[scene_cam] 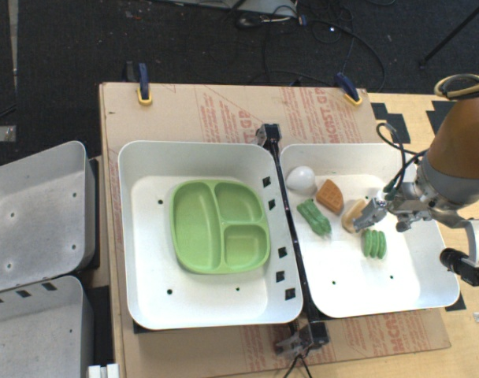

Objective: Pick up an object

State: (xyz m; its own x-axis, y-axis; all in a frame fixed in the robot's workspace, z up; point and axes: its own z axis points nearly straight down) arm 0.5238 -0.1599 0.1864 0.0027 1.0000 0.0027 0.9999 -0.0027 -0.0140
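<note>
Reaching in from the right of the frame, the arm [454, 144] has its claw [373, 213] down in the right bin [365, 286], right by the little cluster of toy food near the middle of the picture. Honestly can't tell how far open the claw is or whether it has anything; it's too small and blurry from up here.

Stuff crowded around it: a tan piece [353, 214] sits touching or just beside the claw tip, a green pod-looking thing [374, 243] lies just below it, an orange-brown wedge [329, 196] is to the left, another green piece [313, 217] lies at a slant beside the wedge, and a white ball [301, 179] sits up against the divider. They're all packed close, so the neighbours are pretty much in the way of each other.

Left bin [145, 290] holds a green divided plate [220, 227], well apart from the claw.

Both bins sit on a cardboard sheet [208, 109] with red printed lettering, upside down from this angle and too faint for me to read. Two clamps, one at upper left [143, 84] and one at upper right [348, 87], pin its far edge.
</note>
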